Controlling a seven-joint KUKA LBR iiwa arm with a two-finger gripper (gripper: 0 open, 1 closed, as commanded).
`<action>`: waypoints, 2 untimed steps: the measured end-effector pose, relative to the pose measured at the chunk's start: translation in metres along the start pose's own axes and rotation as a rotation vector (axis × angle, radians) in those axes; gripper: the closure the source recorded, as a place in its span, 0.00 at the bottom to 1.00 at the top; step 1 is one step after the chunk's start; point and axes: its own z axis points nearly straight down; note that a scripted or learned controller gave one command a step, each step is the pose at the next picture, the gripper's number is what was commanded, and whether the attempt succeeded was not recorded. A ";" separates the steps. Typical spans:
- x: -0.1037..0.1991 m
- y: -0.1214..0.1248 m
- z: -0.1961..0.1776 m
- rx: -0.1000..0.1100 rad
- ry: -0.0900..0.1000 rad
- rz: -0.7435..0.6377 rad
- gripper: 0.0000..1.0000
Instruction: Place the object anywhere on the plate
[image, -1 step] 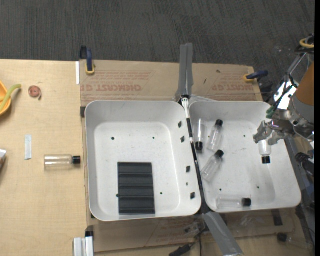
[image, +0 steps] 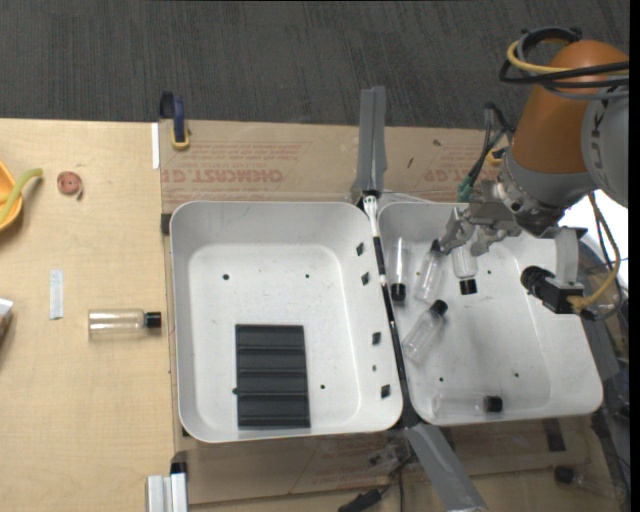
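Observation:
The plate (image: 271, 376) is a black ridged slab lying flat in the front part of the left bin (image: 200, 300). My gripper (image: 464, 243) hangs over the back of the right bin (image: 540, 380), well to the right of the plate. A small clear vial (image: 464, 266) with a black cap at its lower end sticks out between the fingers, and the gripper is shut on it. Three more clear vials lie in the right bin: one by the dividing wall (image: 395, 266), one beside the gripper (image: 430, 276), and one further forward (image: 424, 332).
A loose black cap (image: 492, 404) sits near the right bin's front wall. On the bench left of the bins lie a clear bottle (image: 120, 321), a small white strip (image: 56, 294) and a yellow item (image: 12, 192). The arm's cables (image: 560, 285) hang over the right bin.

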 end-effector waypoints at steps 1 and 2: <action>0.097 0.001 0.022 0.002 0.000 -0.116 1.00; 0.097 0.001 0.022 0.002 0.000 -0.115 0.00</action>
